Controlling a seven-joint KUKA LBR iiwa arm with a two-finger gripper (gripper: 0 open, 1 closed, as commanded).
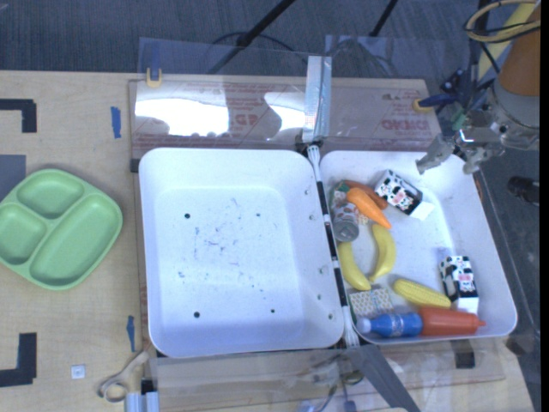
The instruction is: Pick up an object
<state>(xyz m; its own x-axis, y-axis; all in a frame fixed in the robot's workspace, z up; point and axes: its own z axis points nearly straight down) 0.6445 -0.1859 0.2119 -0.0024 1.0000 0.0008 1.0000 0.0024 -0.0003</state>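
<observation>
Right bin [496, 256]: holds all the loose objects; the left bin [163, 178] is beside it, the two touching along the centre seam.
Banana [371, 260]: curved, long axis roughly top to bottom of the view, bowed toward the right; lower end hooks left near the seam.
Carrot [367, 204]: orange, lies diagonally, thick end upper left, tip lower right, touching the banana's top.
Cow carton [397, 192]: black-and-white, tilted, long axis upper left to lower right, just right of the carrot.
Second carton [459, 281]: same print, near the right wall, long axis near vertical.
Yellow piece [420, 293]: elongated, slants down to the right, between the banana and second carton.
Red bottle [448, 320]: lies flat along the front wall, long axis left-right.
Blue bottle [390, 324]: flat, left-right, cap end left, touching the red bottle's left end.
Hard to read: a small grey can-like item [345, 227] at the seam and a speckled block [371, 301] under the banana; identity unclear.
Gripper [467, 148]: above the bin's upper right corner, arm cut off by the frame edge; nothing between the fingers, and whether they are spread or closed cannot be told.
Relation: cow carton is nearest, down-left of the gripper, apart from it; the rest lie well below.
Green tray [57, 227]: on the bench far left.
</observation>
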